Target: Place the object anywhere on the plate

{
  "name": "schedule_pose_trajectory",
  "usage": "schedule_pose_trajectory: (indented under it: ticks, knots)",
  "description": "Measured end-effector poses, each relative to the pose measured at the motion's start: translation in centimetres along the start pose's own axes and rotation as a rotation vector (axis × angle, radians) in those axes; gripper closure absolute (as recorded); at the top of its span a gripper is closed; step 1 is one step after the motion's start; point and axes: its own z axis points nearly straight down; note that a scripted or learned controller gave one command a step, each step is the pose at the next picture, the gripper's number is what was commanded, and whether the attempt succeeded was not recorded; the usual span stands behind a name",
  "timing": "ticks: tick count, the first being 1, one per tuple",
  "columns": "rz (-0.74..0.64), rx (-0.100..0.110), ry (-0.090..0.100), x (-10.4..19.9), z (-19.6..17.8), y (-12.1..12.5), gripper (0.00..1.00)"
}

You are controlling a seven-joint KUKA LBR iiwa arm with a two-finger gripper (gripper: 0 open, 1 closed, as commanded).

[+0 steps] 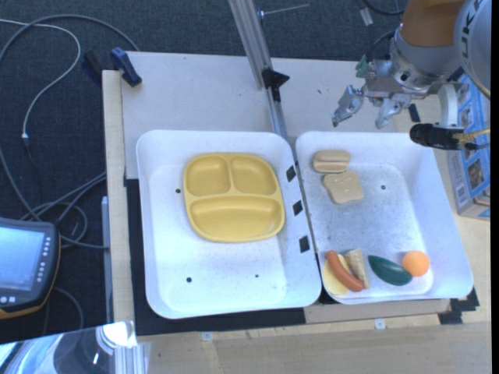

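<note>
A yellow plate (pixel 232 196) with three compartments lies in the left bin (pixel 164 232). The right bin (pixel 437 201) holds several toy foods. At its far left are a tan bun (pixel 331 161) and a slice of bread (pixel 344 187). Along its near edge lie a hot dog (pixel 343 271), a pale wedge (pixel 357 264), a dark green vegetable (pixel 389 269) and an orange (pixel 415 262). My gripper (pixel 367 111) hangs open above the far rim of the right bin, beyond the bun, with nothing between its fingers.
A slanted metal pole (pixel 253 37) crosses the bench behind the bins and ends at a black clamp (pixel 274 79). A blue clamp (pixel 125 65) grips the bench's far left corner. Cables and a tablet (pixel 23 263) lie off the bench at left.
</note>
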Motion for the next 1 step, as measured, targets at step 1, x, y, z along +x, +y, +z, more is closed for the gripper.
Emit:
schedule_pose_trajectory:
  ticks: [1]
  knots:
    - [0.000, 0.000, 0.000, 0.00, 0.00, 0.00, 0.00]
